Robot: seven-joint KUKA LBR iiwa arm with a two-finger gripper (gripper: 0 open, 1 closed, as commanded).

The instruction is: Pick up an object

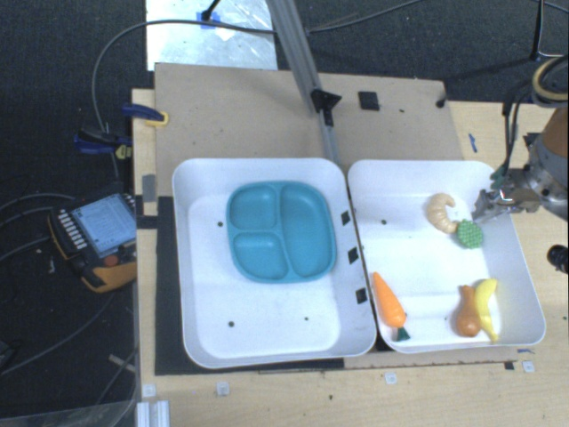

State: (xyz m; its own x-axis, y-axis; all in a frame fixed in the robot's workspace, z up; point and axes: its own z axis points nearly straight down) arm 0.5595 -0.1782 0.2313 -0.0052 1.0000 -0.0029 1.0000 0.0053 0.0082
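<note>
The end effector (492, 200) sits at the far right edge of the right bin (418, 172), just beside the green broccoli (469, 234) and the pale croissant (441, 212). A good grasp means settling straight down over one item, clear of its neighbour and the bin wall. Whether it is released or clenched, I cannot tell; nothing visibly sits in it.

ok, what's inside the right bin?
The right bin holds a croissant, a green broccoli piece, a carrot, a banana and an orange-brown item touching it. The gripper covers the bin's right rim.
</note>
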